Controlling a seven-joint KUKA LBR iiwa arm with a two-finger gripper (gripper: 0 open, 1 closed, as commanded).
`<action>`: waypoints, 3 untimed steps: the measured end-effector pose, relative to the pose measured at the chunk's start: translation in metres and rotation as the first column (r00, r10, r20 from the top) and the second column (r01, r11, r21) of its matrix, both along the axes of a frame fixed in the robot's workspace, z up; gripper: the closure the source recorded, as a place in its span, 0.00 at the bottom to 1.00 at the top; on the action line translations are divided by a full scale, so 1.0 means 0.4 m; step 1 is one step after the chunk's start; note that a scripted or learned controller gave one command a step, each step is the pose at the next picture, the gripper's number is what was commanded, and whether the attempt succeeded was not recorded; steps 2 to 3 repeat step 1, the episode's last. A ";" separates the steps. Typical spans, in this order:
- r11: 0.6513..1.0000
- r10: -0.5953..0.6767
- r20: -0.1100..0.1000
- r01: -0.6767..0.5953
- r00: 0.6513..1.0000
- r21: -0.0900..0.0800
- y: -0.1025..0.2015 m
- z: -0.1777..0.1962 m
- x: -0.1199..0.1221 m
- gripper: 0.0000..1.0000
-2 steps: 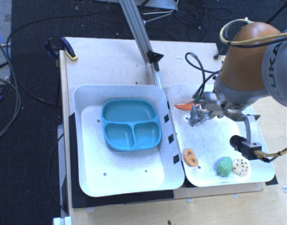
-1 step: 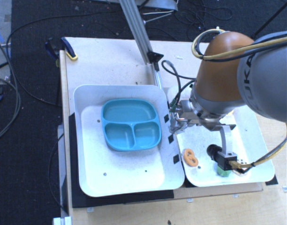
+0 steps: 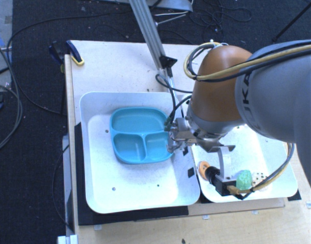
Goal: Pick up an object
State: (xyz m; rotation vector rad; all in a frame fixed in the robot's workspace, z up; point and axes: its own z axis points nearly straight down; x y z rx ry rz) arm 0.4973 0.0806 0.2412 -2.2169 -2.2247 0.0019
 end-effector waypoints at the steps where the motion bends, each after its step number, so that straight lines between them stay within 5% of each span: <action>1: 1.000 -0.002 0.000 0.002 1.000 0.000 -0.001 0.000 0.000 0.00; 3: 1.000 -0.002 0.000 0.002 1.000 0.000 -0.001 0.000 0.000 0.00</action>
